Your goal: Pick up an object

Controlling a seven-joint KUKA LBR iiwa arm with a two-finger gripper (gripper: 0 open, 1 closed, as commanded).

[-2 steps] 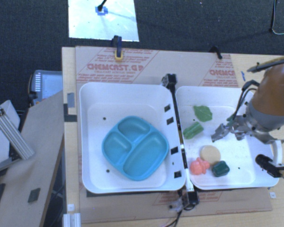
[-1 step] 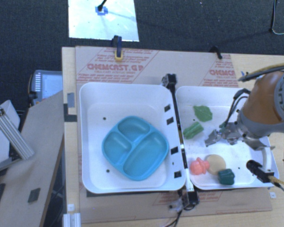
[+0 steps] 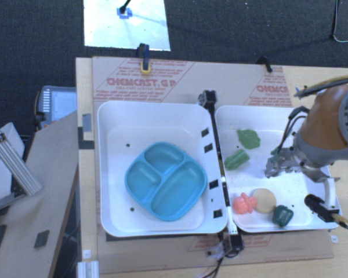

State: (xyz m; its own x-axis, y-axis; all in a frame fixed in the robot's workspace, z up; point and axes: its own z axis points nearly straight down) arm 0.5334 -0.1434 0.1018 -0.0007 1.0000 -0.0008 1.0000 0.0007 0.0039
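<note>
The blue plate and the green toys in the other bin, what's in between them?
In the camera view, the two bins' white walls meet between the blue plate and the green toys, with a row of black clips along that divide.

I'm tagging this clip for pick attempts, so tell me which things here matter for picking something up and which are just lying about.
For the job:
gripper, over the right bin
light green piece
green piece
pink toy
tan round piece
dark green pepper

Lying about:
blue divided plate in the left bin
yellow clamp
</note>
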